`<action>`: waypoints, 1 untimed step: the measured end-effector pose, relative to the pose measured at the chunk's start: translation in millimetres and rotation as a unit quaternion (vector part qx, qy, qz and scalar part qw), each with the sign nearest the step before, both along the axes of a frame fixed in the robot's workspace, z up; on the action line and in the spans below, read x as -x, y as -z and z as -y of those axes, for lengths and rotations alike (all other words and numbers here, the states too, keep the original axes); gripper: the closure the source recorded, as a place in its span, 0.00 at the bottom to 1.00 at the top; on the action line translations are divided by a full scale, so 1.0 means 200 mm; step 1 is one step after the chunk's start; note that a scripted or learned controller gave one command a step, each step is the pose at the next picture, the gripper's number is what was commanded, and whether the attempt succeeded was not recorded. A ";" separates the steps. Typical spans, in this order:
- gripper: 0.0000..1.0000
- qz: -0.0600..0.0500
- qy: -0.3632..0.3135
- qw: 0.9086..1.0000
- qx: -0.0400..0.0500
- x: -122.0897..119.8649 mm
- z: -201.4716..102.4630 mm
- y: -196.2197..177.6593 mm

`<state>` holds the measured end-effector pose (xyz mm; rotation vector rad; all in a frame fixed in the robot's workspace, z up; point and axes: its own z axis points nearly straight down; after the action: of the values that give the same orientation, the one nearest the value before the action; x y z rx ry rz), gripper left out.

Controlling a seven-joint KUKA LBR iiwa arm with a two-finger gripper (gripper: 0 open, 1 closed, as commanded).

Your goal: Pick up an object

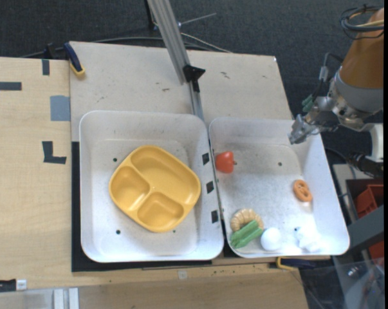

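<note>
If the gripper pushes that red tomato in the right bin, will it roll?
Probably: the tomato looks round and sits alone on the right bin's flat floor. It looks like a toy, so likely light. Its smooth, rounded skin may slip between fingers.

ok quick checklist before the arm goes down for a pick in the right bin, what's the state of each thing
1. Targets present: ok. Red piece, orange piece, green piece and white ball lie in the right bin.
2. Tool over a target: not ok. It sits at the bin's far right rim, apart from every piece.
3. Tool carrying nothing: ok, nothing seen at its tip.
4. Easy pick: ok. The red and orange pieces lie alone.
5. Crowding: not ok. The green piece, ball and a tan piece touch near the front wall.
</note>
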<state>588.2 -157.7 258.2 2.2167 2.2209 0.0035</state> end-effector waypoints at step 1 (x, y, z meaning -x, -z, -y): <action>1.00 -0.003 -0.002 1.000 -0.001 0.02 -0.24 0.06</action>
<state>585.0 -110.0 245.2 2.2175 2.2287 -0.0020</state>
